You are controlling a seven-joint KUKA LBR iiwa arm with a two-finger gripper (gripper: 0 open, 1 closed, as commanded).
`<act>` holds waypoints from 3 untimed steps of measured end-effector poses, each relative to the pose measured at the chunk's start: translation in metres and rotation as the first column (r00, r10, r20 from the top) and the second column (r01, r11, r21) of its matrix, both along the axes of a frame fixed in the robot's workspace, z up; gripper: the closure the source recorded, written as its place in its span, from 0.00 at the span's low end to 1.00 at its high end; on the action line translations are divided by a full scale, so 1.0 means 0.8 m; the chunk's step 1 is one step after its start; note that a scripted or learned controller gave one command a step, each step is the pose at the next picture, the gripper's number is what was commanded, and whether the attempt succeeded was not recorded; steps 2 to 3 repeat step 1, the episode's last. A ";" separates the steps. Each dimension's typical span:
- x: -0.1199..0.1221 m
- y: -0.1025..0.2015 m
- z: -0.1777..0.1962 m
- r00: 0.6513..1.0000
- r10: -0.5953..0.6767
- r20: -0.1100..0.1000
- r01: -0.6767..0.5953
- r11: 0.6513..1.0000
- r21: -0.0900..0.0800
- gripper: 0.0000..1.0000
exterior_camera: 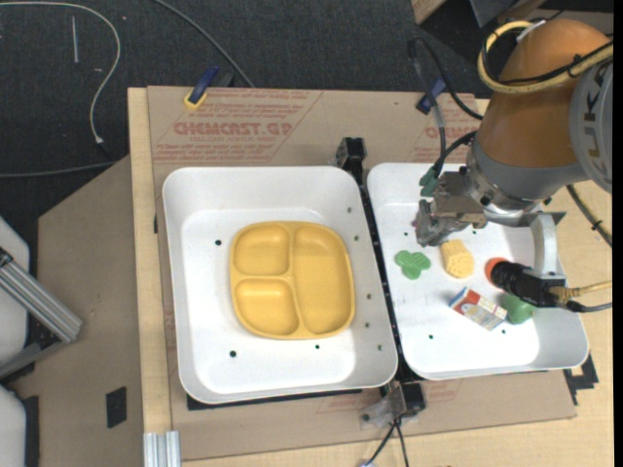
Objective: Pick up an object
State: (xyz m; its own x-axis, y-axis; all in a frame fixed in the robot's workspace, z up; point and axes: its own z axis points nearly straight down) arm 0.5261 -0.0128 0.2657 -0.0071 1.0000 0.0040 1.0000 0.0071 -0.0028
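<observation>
Gripper [435,230] hung low over the right bin [555,353], near that bin's left wall, and we could not tell its state, because the wrist covered it from above. Just beside it, toward the bin's middle, lay a yellow corn cob toy [456,258], and a green leaf-shaped toy [413,264] lay close to the left wall. We judged that one of these two was the target, since the arm stood directly over them. Near the bin's right edge rested a small red, white and blue packet [478,307], a green piece [519,310] and an orange-red piece [495,268]. The left bin [185,212] carried a yellow divided plate [292,279] at its centre, well apart from the arm.
</observation>
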 end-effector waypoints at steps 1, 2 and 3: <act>0.000 0.078 -0.005 1.000 0.000 0.000 0.000 1.000 -0.001 1.00; 0.000 0.078 -0.005 1.000 0.000 0.000 0.000 1.000 -0.001 1.00; 0.000 0.078 -0.005 1.000 0.000 0.000 0.000 1.000 -0.001 1.00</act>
